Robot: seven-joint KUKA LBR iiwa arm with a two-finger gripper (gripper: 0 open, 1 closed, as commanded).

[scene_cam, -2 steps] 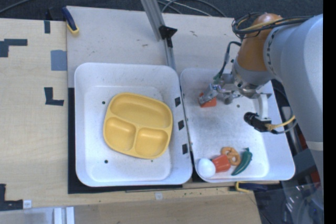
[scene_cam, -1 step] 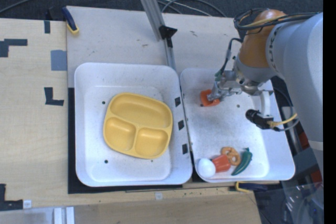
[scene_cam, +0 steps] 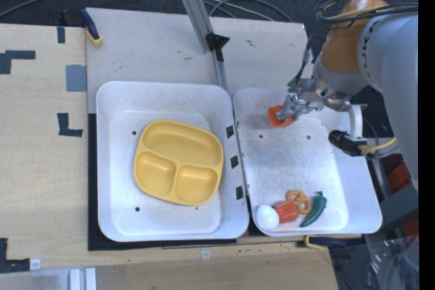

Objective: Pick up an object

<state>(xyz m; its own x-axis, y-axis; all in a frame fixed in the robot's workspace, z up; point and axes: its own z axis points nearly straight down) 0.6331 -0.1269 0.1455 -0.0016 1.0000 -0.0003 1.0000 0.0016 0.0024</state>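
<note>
My pincer (scene_cam: 291, 109) is low in the right bin (scene_cam: 353, 214), at an orange block (scene_cam: 278, 116) just to its left; I cannot tell its state. Further off sit an egg (scene_cam: 266, 216), pretzel (scene_cam: 298, 199) and green pepper (scene_cam: 314, 209).

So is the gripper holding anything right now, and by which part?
Cannot be told. The gripper sits right at the small orange object in the right bin, touching its upper right edge, but a grip isn't visible.

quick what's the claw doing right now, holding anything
claw: low in the right bin at its far end, right at a small orange object; open or shut, and whether it holds it, cannot be told.
</note>
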